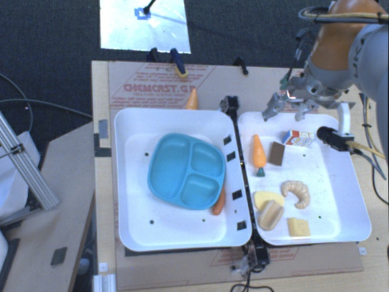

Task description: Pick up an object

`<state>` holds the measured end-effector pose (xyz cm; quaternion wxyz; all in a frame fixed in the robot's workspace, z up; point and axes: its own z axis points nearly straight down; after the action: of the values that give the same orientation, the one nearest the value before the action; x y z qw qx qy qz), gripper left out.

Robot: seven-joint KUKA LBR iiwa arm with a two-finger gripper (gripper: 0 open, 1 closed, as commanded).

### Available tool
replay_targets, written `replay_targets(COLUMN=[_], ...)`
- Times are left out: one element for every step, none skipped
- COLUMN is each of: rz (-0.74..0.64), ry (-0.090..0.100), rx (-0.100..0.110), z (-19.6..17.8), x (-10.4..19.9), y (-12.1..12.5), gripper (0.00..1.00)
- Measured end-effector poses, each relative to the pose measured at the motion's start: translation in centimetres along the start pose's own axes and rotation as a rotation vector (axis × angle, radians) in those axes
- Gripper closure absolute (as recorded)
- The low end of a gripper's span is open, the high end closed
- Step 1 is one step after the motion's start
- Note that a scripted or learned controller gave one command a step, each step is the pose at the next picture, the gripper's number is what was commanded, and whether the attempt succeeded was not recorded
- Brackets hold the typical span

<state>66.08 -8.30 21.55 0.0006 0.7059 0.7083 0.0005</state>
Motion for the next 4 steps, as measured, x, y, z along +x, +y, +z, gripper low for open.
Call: replay_targets(rz=[0.008,-0.005,0.004,0.003], ry=[0.001,-0.001,-0.002,-0.001], rx=[0.015,-0.007,0.002,-0.002], z=[11.5,13.1,13.1,12.0], x=[-3.9,-1.1,-0.4,-0.3], y=[-7.1,1.1,-4.7,-4.5], gripper=[0.00,0.00,0.00,1.00])
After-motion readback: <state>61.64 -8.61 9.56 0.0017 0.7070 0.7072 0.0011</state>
